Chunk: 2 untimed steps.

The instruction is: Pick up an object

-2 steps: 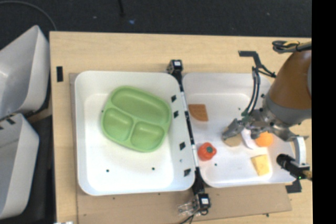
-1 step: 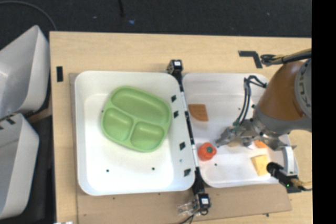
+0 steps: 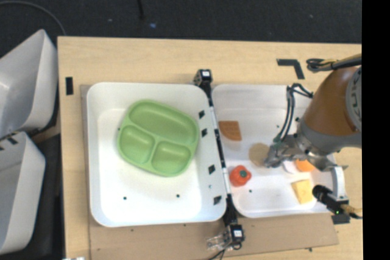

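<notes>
On the bench (image 3: 152,58), two shallow white bins side by side. Left bin (image 3: 103,192): one green divided plate (image 3: 158,138) with three compartments, lying flat toward the middle, slightly nearer the far wall. Right bin (image 3: 256,97): several small things. Brown flat square (image 3: 230,130) near the divider, lying flat, apart from the rest. Red-orange tomato-like piece (image 3: 240,175) with a green top, closer to the near side, just beside the divider. Yellow wedge (image 3: 302,190) near the right bin's near right corner. Orange piece (image 3: 304,164) just above the yellow wedge, partly hidden under the arm. Tan rounded piece (image 3: 258,152) in the middle of the right bin, just left of the gripper (image 3: 275,156).

Reaching in from the right, the grey arm (image 3: 332,109) with its orange band, wrist lowered over the right bin's middle. Gripper down low, right beside the tan rounded piece and possibly touching it; cannot tell whether spread or pressed together, fingertips too dark and blurred to read. Nothing clearly seen between them. Cables (image 3: 291,106) looping along the wrist.

Beyond the left end of the bench, white rounded containers (image 3: 24,88).
</notes>
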{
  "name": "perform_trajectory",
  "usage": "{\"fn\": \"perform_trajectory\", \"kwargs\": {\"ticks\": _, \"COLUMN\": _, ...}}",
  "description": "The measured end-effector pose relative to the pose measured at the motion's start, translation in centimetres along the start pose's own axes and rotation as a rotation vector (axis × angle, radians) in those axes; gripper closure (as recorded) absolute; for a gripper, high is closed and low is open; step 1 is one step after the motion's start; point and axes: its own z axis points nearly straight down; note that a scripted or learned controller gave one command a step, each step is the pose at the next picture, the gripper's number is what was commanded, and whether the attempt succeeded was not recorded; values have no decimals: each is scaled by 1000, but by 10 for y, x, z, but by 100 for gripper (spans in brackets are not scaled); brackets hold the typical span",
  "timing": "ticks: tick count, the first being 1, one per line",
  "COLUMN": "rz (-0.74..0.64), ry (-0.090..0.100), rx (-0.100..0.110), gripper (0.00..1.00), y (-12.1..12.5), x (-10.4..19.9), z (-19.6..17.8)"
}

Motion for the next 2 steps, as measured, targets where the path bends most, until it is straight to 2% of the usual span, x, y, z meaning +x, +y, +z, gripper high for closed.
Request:
{"fn": "perform_trajectory", "kwargs": {"ticks": 1, "rz": -10, "ry": 0, "rx": -2, "gripper": 100, "y": 0, "x": 3, "z": -44}}
{"fn": "perform_trajectory", "kwargs": {"ticks": 2, "rz": -11, "ry": -1, "rx": -6, "gripper": 100, "y": 1, "x": 5, "z": -108}}
